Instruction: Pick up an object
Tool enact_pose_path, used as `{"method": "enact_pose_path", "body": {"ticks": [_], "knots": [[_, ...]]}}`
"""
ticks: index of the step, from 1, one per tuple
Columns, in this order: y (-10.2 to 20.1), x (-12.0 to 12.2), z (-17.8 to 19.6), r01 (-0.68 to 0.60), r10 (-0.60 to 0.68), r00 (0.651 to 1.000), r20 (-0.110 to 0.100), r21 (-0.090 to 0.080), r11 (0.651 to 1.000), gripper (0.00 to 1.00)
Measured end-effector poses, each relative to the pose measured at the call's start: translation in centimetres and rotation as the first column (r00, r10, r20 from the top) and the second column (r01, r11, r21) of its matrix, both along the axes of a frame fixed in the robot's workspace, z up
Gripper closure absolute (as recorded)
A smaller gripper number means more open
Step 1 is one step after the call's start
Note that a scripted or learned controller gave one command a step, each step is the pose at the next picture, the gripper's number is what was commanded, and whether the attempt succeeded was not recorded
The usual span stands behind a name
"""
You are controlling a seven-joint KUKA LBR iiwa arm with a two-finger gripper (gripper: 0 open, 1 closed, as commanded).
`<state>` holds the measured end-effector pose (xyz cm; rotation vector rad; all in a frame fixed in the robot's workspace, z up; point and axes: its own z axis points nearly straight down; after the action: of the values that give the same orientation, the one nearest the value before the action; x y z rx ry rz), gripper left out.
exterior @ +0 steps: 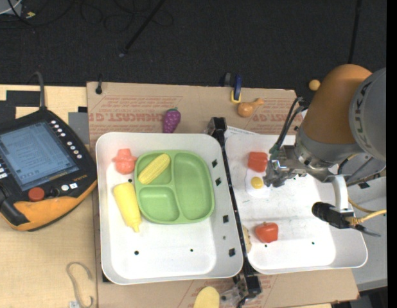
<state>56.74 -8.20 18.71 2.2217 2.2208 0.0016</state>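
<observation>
Yellow round toy (256,183) lies just left of the gripper (273,177); finger spread cannot be told.

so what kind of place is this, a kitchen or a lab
Most likely a robotics lab bench, not a kitchen: a teach pendant lies on the bench, the KUKA arm lowers its end effector into the right white bin, and the food, like the corn cob, looks like plastic toys.
</observation>
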Motion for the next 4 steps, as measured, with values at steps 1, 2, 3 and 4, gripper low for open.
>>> {"method": "enact_pose_path", "body": {"ticks": [1,2,3,4], "knots": [[-0.1,0.1,4.3,0.000,0.000,1.000,0.002,0.000,1.000,1.00],[5.2,0.8,3.2,-0.003,0.003,1.000,-0.005,0.002,1.000,1.00],[10.6,1.7,2.8,-0.004,0.004,1.000,-0.003,0.002,1.000,1.00],[16.0,2.0,4.4,-0.003,0.003,1.000,-0.002,0.001,1.000,1.00]]}}
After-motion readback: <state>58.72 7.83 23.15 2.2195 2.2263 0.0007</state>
